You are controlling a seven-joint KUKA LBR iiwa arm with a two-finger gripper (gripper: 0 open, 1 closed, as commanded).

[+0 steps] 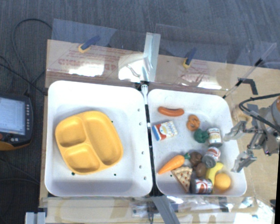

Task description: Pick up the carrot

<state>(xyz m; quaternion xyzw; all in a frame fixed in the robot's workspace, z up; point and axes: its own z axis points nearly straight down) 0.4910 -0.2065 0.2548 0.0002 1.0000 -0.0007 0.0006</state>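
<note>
Seen from above at a slant, a tan tabletop (101,53) carries two shallow white bins side by side, and around it lies dark grey carpet (138,7). Taking the right bin (189,96) as the landmark: the carrot (171,164) lies inside it, low on its left side, tilted with its thick end up toward the bin's middle and its tip toward the left wall. Just right of the carrot sits a pizza slice (183,177), and beyond that a cluster of cans and fruit, including a lemon (223,181) at the bin's lower right corner. A sausage (171,111) lies near the bin's top, with a small carton (164,131) below it.

The gripper (241,146) hangs over the right bin's right rim, well apart from the carrot; its jaws stand spread with nothing between them.

Left of the right bin, touching it, the left bin (64,91) holds a yellow divided plate (88,141). Further left, on the carpet, lies a control pendant (8,121) with its cable.
</note>
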